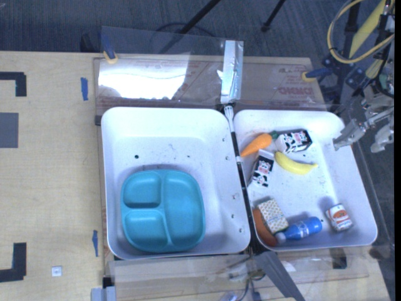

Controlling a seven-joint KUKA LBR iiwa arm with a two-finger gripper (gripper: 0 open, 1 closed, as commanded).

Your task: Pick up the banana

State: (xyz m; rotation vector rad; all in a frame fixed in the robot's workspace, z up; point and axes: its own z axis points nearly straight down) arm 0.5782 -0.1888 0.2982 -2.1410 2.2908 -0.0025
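Lying curved, smooth and yellow, banana [296, 163] on right bin [357, 187] floor, between cow-patterned cartons, well left of gripper [360, 130] at bin's upper-right rim. Metallic gripper, grasp state impossible to tell. Glossy white plastic bin.

We log a wooden bench [50, 168], two shallow white bins side by side on it, left bin [113, 168] at nine o'clock, right bin [360, 187] at three o'clock, touching.

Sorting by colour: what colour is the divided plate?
Teal blue, clearest in the camera view.
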